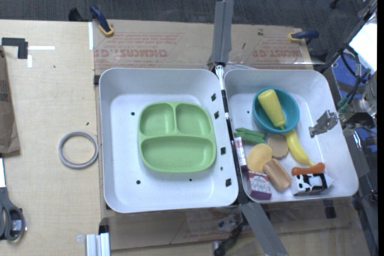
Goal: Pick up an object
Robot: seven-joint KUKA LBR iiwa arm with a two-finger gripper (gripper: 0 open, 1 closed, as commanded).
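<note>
The right bin [336, 99] holds several toys. A blue bowl [290, 118] carries a yellow bottle [272, 106]. Below it lie a banana [297, 148], a green pod [252, 135], a tan disc [278, 145], a yellow-orange round piece [260, 157], a brown bun [276, 174], a purple-and-white box [259, 184], an orange carrot [308, 169] and a black-and-white toy [311, 183]. My gripper [324, 122] hangs over the right side of this bin, right of the bowl and above the banana, touching nothing I can make out. A green divided plate [177, 138] lies in the left bin [114, 129].
A red-and-white tube [240, 153] lies along the divider between the bins. On the bench to the left are a tape ring [78, 149], scissors [9, 222] and a brown bag [7, 111]. Clamps [102, 21] hold the cardboard behind the bins.
</note>
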